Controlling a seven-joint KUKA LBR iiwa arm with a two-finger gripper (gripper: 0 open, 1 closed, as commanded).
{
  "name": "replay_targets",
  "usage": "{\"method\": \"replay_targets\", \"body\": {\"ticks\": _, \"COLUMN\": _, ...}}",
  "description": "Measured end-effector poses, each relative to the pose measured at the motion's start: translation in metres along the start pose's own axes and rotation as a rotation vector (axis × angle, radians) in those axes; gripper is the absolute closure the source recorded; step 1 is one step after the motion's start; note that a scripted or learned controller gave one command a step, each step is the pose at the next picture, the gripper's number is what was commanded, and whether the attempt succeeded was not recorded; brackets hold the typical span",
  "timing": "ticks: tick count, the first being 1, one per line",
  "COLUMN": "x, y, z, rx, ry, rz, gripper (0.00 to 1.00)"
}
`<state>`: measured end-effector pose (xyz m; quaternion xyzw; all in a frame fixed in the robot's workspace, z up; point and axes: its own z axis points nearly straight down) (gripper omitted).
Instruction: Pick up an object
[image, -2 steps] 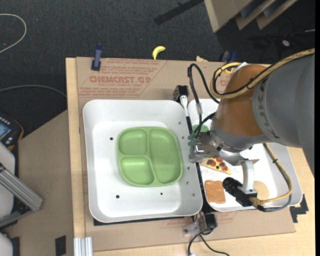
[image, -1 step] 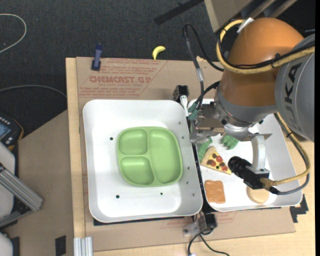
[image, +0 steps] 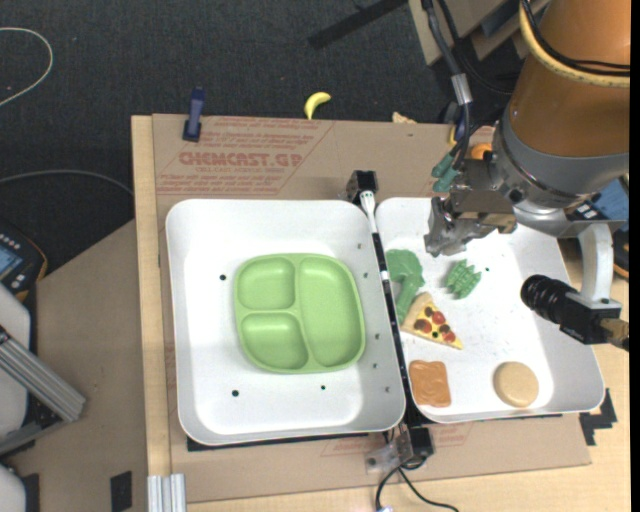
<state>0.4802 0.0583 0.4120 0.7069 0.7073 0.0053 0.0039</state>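
End effector (image: 440, 243) over right bin (image: 560, 400), cardboard-covered bench (image: 240, 160), dark floor (image: 90, 90)

Cardboard-topped bench (image: 250, 165), two white bins (image: 200, 300) side by side, perhaps touching

divided plate (image: 299, 311) in left bin (image: 200, 240), toy foods (image: 432, 322) in right bin (image: 560, 385)

The arm (image: 575, 90) runs off the top-right edge — its bulk hides the right bin's (image: 560, 405) far corner.
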Motion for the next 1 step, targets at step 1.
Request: {"method": "replay_targets", "body": {"ticks": 1, "x": 0.0017, "y": 0.0001, "z": -0.0047, "rx": 0.008, "ry": -0.003, "rz": -0.001, "gripper": 1.0}}
